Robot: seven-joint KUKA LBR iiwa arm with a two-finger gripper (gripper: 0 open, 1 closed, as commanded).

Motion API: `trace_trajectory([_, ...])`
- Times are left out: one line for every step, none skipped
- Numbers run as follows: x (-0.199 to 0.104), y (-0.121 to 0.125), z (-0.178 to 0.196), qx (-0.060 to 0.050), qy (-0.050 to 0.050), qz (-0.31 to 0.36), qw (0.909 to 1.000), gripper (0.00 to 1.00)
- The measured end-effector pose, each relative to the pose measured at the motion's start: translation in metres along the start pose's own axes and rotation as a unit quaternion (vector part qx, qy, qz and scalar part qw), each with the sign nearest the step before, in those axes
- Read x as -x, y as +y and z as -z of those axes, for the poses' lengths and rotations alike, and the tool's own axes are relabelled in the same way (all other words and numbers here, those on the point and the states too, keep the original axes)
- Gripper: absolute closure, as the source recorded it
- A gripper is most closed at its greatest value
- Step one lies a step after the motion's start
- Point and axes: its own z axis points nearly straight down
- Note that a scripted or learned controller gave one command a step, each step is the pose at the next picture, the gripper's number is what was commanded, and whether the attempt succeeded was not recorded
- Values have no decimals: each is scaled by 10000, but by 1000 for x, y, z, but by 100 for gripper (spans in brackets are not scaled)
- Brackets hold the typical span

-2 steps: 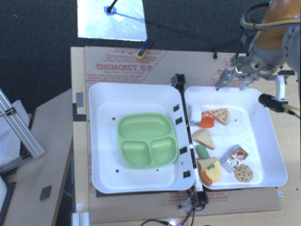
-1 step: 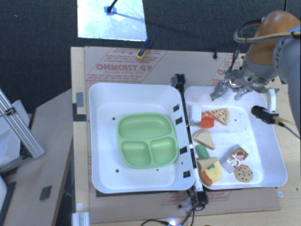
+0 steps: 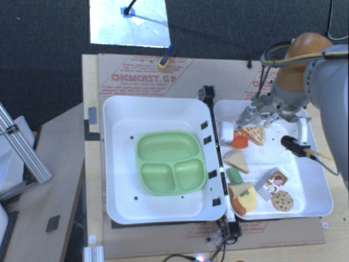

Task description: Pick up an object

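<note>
The toy pizza slice [image 3: 254,134] lies flat near the back of the right bin [image 3: 319,198], and it is the toy closest to the gripper [image 3: 255,115]. The gripper hangs just behind and above the slice, low over the bin. I think the slice is the toy it could go for, but that is only a guess. Nothing looks picked up yet, because every toy I can see sits on the bin floor. So the job looks like it is at the start: the arm is in place, and the grab and the lift are left to do. Just beside the slice is a red-orange piece [image 3: 240,140], and next to that a small white piece [image 3: 227,130]. Closer to the front are a sandwich triangle [image 3: 236,160], a green bit [image 3: 234,175], a yellow chunk [image 3: 246,198], a small box [image 3: 272,182] and a cookie [image 3: 282,201]. The left bin [image 3: 120,203] holds a green plate [image 3: 169,162] with three parts. Both bins sit side by side on the desk [image 3: 91,81]. The gripper is small and grey against the white bin, so I cannot tell if it is spread or pressed together. I also cannot tell if it touches the slice. The arm is cut off at the right side.
</note>
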Motion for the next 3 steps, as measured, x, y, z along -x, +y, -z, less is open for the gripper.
trace_trajectory([0,1,-12,16,-5,7,10000,0])
trace_trajectory([0,2,0,36,-6,8,10000,100])
trace_trajectory([8,0,51,35,-5,-5,10000,100])
